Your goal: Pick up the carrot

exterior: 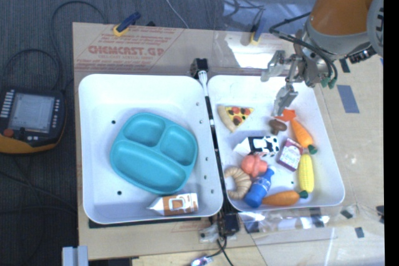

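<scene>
I see one carrot (282, 199) at the right bin's (333, 193) near edge, long axis left-right, green end right. Another carrot (302, 134) lies diagonal farther back, green end near-right. Beyond it my gripper (285, 96) hangs; fingers unclear.

Red block lettering is printed along the far left edge of the bench (124, 50); it reads roughly "CHEMCAST GP", though the letters are blurred. Print on the small carton (174, 203) cannot be read.

Orange carrot (302, 134) (tilted), right bin
</scene>
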